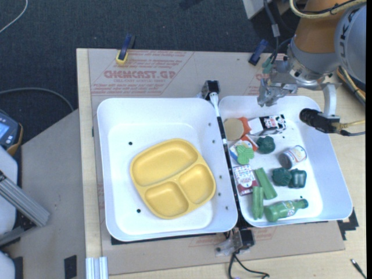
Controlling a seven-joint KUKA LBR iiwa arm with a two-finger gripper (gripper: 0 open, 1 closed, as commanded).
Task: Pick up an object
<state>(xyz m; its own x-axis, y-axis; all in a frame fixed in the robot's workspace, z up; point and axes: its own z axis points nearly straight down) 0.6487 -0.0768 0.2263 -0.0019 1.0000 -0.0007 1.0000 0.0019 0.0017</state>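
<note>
My gripper (269, 99) hangs over the far rim of the right bin (336, 173), with the orange-banded wrist behind it. Nothing shows in its grip. Just in front of it a black-and-white packet (272, 122) lies beside a tan round piece (233, 129). Toward the front come a dark green lump (265, 145), a small can (293, 154), a green pepper (290, 178), a green cucumber (266, 183) and a green bottle (284, 208). A red-printed packet (244, 176) lies by the bin's left wall.
The left bin (110, 156) holds a yellow divided plate (172, 178). A black clip (210, 88) sits where the two bins meet at the back. A black cable fitting (317, 120) hangs over the right bin's far right corner.
</note>
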